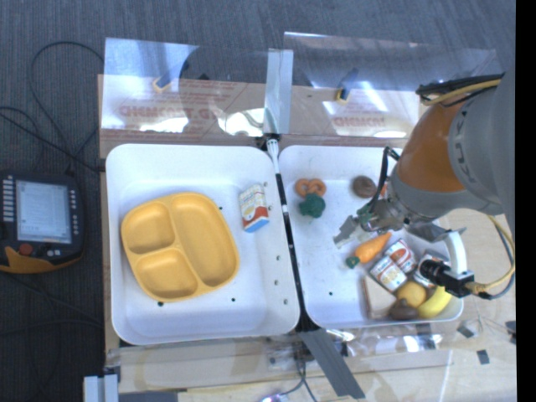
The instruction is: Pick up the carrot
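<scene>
Bench [481, 224] with two white bins [201, 308]

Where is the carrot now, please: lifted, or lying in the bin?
Lying on the right bin floor: the carrot rests below the gripper.

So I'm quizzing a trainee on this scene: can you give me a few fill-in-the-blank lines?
1. The yellow divided plate lies in the ____ bin.
2. The carrot lies in the ____ bin.
3. The gripper is right beside the ____.
4. The small carton lies to the ____ of the plate.

Missing words: left; right; carrot; right
</scene>
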Action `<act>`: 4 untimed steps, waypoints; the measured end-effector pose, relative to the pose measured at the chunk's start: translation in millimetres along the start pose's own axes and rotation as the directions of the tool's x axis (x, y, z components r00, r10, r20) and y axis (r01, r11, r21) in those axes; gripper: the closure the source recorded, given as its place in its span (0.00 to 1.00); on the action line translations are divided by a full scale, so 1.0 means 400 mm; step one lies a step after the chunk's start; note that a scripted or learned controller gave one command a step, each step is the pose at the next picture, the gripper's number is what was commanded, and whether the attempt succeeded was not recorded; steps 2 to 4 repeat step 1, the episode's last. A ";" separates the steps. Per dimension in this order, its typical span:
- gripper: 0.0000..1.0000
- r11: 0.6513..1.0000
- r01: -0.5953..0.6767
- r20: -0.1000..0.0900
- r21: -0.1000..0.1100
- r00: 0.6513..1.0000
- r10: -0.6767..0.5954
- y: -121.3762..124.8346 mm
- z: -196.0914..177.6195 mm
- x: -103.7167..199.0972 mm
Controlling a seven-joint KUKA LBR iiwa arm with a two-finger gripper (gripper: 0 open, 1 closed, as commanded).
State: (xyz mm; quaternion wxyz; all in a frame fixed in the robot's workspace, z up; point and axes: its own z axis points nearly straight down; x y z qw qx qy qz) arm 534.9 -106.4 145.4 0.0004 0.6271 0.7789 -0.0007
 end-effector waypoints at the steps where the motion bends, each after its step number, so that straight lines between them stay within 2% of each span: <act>1: 1.00 0.999 0.052 0.003 -0.005 0.999 -0.052 -0.053 -0.179 -0.045; 4: 1.00 0.999 0.052 0.003 -0.005 0.999 -0.052 -0.053 -0.179 -0.045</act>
